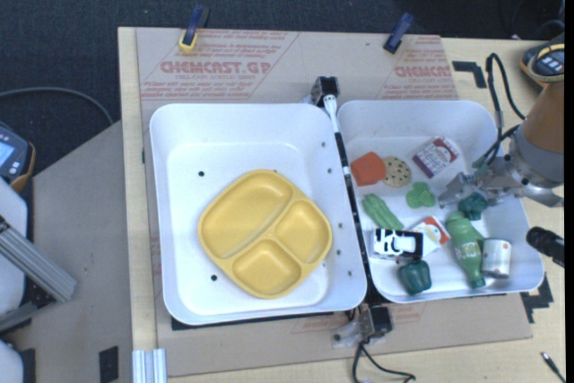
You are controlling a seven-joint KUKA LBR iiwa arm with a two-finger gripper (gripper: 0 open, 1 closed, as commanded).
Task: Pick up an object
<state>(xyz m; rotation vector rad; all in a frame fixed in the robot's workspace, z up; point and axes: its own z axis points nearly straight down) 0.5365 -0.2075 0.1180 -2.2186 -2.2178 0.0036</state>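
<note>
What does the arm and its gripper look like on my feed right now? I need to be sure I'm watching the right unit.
The arm comes in from the right as a thick rounded body: an orange-tan band above a grey wrist section. Below it the gripper is a compact assembly of grey metal and dark parts, blurred in this view. Black cables loop over the bench beside it. No markings are readable.

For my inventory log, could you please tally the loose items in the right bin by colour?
Right bin, as far as the view resolves:
Green: 5 (long piece, small lump, bottle, dark pepper, teal piece at the gripper)
Orange: 1
Tan cookie: 1
Red-brown packet: 1
Black-and-white: 1
White-and-orange: 1
Silver can: 1
Total: 11
</note>
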